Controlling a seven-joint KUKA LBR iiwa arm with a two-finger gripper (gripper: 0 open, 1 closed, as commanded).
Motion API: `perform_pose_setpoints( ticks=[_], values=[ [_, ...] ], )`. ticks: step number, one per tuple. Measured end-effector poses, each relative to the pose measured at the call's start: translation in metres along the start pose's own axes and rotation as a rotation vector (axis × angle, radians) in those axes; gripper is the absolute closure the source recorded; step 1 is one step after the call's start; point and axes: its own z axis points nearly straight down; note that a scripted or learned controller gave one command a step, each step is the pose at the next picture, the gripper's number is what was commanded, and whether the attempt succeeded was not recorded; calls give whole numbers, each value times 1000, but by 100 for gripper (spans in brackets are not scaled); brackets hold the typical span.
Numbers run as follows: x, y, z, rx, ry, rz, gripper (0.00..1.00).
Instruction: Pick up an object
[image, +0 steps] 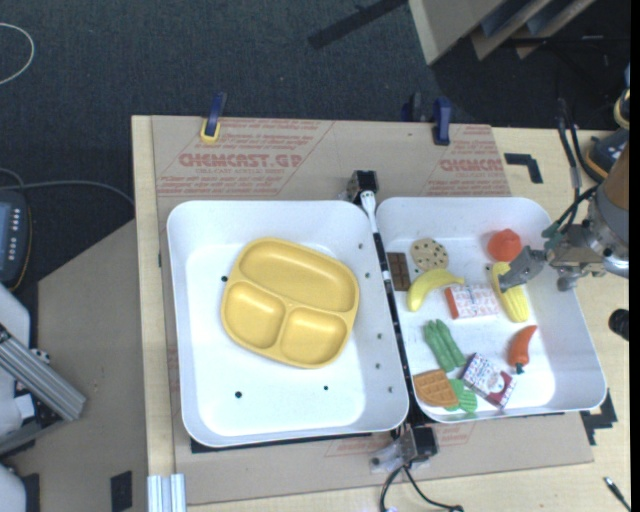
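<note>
Corn cob (512, 297), small, yellow and tilted, lies in the right bin (585, 370) under an orange tomato (505, 243); the gripper (518, 270) hangs just above it; its opening cannot be told.

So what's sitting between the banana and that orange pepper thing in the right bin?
In the camera view, a small red-and-white packet lies between the banana and the orange-red pepper.

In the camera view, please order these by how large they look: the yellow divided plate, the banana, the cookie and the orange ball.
1. yellow divided plate, clearly largest
2. banana
3. cookie and orange ball: they look about alike, so I would not rank them.
</note>
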Motion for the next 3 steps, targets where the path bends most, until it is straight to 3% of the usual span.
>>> perform_pose_setpoints(
  ticks=[1,3],
  values=[
    [0,3,-6,-12,-3,-3,0],
    [-8,-6,113,-5,0,-2,0]
  ],
)
